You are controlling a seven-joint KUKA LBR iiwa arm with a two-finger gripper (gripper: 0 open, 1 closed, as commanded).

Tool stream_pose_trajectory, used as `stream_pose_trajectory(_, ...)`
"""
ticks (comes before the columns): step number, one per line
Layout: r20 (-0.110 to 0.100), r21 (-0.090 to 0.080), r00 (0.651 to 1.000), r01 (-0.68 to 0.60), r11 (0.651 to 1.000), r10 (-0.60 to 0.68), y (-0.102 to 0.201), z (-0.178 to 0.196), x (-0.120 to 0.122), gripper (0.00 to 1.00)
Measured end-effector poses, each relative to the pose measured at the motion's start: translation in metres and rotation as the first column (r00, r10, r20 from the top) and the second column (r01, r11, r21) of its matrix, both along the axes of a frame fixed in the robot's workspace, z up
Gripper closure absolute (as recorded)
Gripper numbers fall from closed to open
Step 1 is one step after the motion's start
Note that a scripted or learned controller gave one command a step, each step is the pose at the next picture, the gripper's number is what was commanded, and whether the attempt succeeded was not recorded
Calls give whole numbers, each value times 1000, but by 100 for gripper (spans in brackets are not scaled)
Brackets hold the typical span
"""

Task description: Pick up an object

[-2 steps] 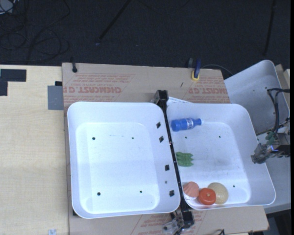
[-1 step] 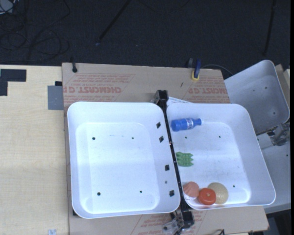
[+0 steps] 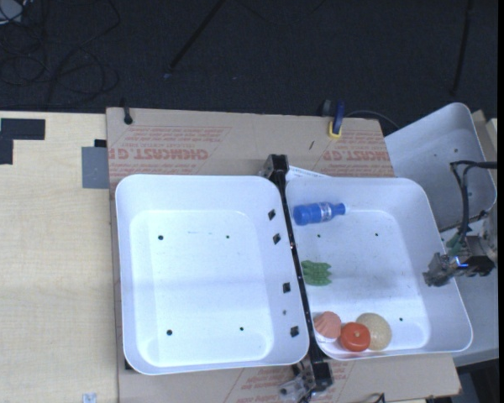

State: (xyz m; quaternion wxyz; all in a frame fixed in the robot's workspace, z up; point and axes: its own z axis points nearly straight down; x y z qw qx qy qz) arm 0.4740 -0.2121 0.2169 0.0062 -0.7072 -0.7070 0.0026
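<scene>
Your small dark gripper (image 3: pixel 455 264) sits at the right bin's (image 3: pixel 420 204) right rim; you cannot tell how it is set. Inside that shallow white bin lie a blue plastic bottle (image 3: pixel 318 212) near the back, a green leafy piece (image 3: pixel 316 272) mid-left, and a pink, a red (image 3: pixel 354 337) and a tan round item clustered at the front. Cardboard (image 3: pixel 193 145) underlies both bins on your pale wooden bench (image 3: pixel 42 267).

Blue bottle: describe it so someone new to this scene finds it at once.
Of the two white bins, take the right bin. Near its far edge, close to the divider between the bins, lies the blue bottle on its side, cap pointing right. It is the only blue thing there; the green item and the round reddish pieces sit nearer the front.
</scene>
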Motion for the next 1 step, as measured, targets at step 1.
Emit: stream_pose_trajectory(1, 26, -11, 1000, -2, 1000, 2, -3, 148, 3, 100)
